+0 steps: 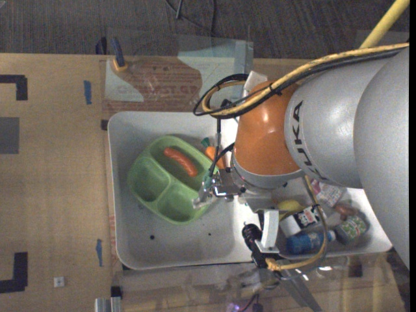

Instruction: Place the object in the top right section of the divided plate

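Resting in white bin (130, 239): green divided plate (156, 187), wooden bench (52, 174).

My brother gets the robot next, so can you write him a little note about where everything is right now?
Gripper: at the plate's right rim; too small to tell whether it is open or shut.
Plate: green, divided, in the left bin.
Carrot: orange, lying in the plate's top right section.
Done: by its position, the carrot looks placed.
Left: check that it is released, then lift the arm away.
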`<action>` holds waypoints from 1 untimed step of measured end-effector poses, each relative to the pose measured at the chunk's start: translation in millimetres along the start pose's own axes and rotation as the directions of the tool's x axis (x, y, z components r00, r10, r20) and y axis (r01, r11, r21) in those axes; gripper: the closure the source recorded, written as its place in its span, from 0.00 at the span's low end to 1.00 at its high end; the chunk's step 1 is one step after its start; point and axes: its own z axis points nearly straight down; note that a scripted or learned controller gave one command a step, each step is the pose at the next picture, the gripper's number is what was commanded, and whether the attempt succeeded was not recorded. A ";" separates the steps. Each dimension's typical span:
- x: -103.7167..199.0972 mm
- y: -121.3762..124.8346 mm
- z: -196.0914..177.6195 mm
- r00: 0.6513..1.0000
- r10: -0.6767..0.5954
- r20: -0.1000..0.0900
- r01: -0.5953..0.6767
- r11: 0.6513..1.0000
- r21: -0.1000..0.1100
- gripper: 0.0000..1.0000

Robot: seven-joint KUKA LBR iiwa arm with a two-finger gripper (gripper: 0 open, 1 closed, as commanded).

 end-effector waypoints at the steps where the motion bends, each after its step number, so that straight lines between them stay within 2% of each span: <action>1: -0.2 0.2 -0.2 1.000 0.000 0.000 0.000 1.000 -0.001 0.00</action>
